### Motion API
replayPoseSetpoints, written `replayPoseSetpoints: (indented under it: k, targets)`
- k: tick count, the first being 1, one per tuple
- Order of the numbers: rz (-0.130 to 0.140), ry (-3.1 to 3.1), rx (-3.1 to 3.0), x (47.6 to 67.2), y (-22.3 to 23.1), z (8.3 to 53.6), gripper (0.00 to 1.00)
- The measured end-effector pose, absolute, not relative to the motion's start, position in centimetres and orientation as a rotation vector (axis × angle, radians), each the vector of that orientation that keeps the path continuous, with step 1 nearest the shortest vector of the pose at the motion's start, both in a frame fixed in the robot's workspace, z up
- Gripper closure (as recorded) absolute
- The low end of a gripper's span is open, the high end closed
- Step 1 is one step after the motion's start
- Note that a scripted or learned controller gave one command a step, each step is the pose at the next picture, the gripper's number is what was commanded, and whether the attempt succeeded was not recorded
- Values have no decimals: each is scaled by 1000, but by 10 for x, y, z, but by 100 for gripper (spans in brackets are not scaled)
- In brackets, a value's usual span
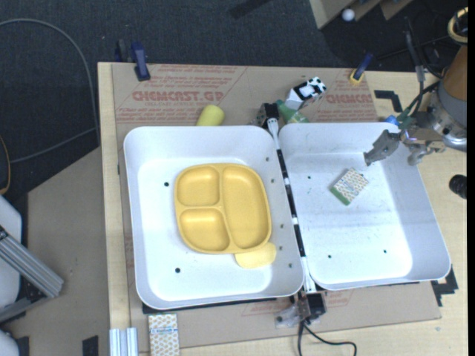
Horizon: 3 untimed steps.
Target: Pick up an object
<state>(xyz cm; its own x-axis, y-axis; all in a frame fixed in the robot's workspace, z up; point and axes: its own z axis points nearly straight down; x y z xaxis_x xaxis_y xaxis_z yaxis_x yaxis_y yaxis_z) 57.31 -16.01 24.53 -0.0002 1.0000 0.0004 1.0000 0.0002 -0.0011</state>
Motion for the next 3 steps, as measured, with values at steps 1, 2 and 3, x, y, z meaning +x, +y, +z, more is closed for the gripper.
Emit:
replayPoseSetpoints:
  k: [1,2,3]
  targets:
    - [-7,-2227,-2223,601,-137,93,0]
    - [-7,-2231,-2229,603,-139,104,100]
    - [-6,-2230,-2229,602,-139,104,0]
